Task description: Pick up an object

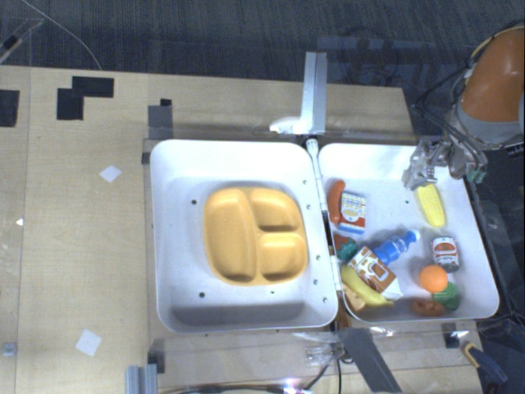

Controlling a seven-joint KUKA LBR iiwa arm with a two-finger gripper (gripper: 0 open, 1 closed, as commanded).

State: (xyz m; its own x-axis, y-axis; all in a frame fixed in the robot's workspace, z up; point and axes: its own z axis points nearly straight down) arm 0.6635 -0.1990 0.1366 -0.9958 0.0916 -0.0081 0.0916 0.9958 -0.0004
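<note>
On your left, the yellow tray (253,235) sits alone in the left bin (168,220). The right bin (385,158) still holds everything: the carton (353,209), bottle (395,246), banana (361,288), orange (434,278) and corn (431,204). The gripper (426,171) hovers just above the corn's far end with nothing in it; how wide it stands you cannot tell, so the whole pick remains.
</note>
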